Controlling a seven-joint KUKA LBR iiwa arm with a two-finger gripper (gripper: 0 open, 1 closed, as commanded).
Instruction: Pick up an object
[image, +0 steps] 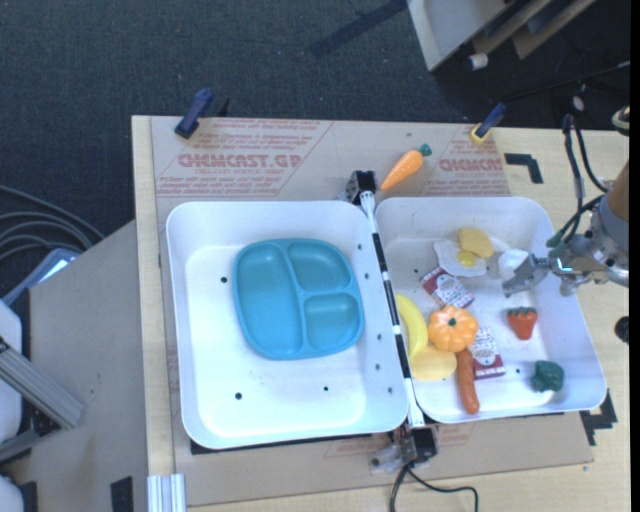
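The right bin (560, 225) holds several toy foods: a strawberry (522, 322), a small orange pumpkin (452, 328), a banana (410, 322), a yellow fruit (432, 365), a sausage (467, 381), a green broccoli (547, 376), a yellow piece (475, 242) and red-and-white packets (450, 290). My gripper (541, 283) reaches in over the bin's right side, just above the strawberry. Its fingers are spread open with nothing between them.
The left bin (200, 380) carries a blue divided plate (298, 298). A toy carrot (402, 170) lies on the board behind the bins. Blue and yellow clamps sit at the board's back edge. Cables hang beside the arm at the right.
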